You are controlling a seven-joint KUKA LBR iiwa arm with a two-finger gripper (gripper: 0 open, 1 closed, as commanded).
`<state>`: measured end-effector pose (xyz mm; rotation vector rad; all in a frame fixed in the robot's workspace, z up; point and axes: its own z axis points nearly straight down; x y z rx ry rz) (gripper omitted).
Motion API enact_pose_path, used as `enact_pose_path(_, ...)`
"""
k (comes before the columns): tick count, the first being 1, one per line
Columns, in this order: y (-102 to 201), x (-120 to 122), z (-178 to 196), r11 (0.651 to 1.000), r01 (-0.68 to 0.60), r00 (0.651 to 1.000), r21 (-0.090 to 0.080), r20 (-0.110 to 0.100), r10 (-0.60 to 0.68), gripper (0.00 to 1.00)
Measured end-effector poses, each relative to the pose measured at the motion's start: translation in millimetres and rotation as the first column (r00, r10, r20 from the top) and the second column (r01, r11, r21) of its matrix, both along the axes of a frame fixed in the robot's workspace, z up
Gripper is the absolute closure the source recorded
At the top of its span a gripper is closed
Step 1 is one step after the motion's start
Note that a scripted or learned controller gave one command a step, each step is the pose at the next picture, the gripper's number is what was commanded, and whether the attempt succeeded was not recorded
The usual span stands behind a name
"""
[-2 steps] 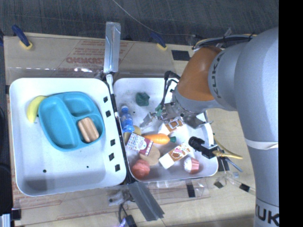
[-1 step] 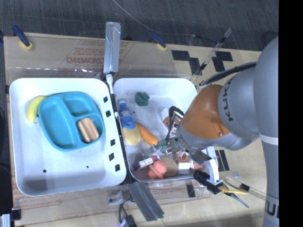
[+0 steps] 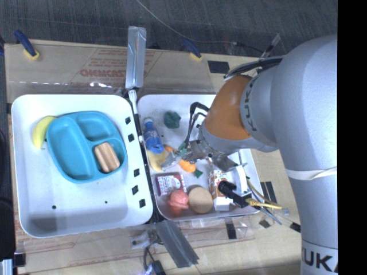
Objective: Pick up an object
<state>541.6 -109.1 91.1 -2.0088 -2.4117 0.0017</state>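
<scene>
We see the arm [image 3: 269, 107] over the right bin [image 3: 150, 105], reaching in from three o'clock. Left bin [image 3: 23, 153] holds a blue tray [image 3: 74, 148], a banana [image 3: 39, 132] at its nine o'clock. The gripper [image 3: 180, 153] sits low among clutter, an orange piece [image 3: 187, 166] just at its five o'clock, blue bottle [image 3: 152, 137] at ten; we cannot tell its grip state. Judged step: descending to grasp. Next: close, then lift straight up.

On my own grey arm [image 3: 312, 153], white letters "KUKA" run along its base, partly cut off. Behind my wrist, faint red print on the cardboard [image 3: 103, 67] is illegible.
</scene>
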Motion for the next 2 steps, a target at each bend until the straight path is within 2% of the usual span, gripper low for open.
enact_pose_path(1,-0.8,-0.6,9.0,1.0,-0.002,1.0,0.0,-0.003,0.002,1.0)
enact_pose_path(2,38.6,54.8,102.6,0.987,0.158,0.987,0.0,0.005,-0.158,1.0)
